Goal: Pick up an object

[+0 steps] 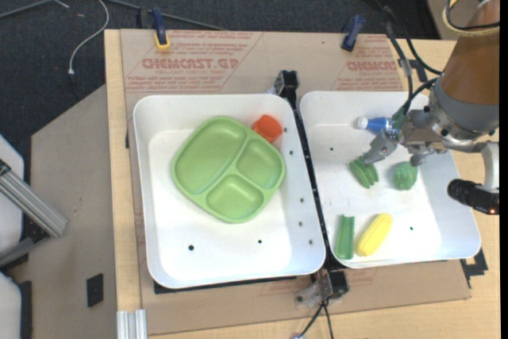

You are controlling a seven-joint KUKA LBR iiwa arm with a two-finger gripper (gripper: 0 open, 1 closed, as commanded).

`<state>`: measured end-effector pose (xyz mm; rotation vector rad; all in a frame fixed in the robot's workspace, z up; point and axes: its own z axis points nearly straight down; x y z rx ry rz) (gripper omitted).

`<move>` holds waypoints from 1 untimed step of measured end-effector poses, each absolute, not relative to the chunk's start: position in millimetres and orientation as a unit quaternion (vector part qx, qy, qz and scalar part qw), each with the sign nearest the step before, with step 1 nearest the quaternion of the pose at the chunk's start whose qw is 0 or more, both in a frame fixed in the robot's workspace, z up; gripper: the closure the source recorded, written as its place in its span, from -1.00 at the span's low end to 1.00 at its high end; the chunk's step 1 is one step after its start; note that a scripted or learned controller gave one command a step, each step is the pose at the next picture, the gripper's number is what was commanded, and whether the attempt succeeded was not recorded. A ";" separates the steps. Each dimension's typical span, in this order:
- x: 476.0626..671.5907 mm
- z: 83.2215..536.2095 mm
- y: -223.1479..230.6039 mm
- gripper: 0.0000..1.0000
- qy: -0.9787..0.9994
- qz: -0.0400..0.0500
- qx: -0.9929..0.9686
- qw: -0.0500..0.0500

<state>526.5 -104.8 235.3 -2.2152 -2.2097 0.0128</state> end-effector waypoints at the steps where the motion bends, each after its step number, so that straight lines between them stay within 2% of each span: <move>1: 528.9 241.5 -104.6 -1.00 -0.707 0.000 -0.707 0.001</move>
